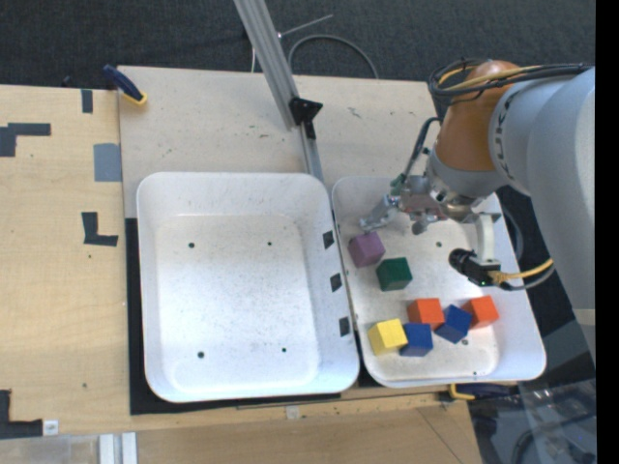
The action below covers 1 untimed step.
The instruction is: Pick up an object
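Glossy yellow cube [388, 334], speckled white bin [232, 288]

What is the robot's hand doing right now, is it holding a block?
Gripper: above the right bin, just over the purple block. No block is seen in its grasp; whether it is open or shut cannot be told.

Arm [503, 133] hangs over right bin [517, 356] holding coloured blocks [426, 322].

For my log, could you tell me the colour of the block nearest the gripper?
Purple block, seen in the camera view.
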### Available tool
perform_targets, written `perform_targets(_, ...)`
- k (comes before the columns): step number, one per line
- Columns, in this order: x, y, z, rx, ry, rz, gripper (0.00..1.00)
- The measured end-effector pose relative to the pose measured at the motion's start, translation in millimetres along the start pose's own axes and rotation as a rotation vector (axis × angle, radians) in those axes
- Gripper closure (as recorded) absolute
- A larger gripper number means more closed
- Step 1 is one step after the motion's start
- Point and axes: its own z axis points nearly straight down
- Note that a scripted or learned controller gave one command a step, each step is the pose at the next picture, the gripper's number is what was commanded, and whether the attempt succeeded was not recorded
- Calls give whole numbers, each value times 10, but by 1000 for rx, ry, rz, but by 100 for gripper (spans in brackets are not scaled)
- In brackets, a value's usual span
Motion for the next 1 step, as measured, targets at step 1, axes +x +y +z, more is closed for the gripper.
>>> perform_targets(1, 6, 17, -134, -4, 0, -3, 100)
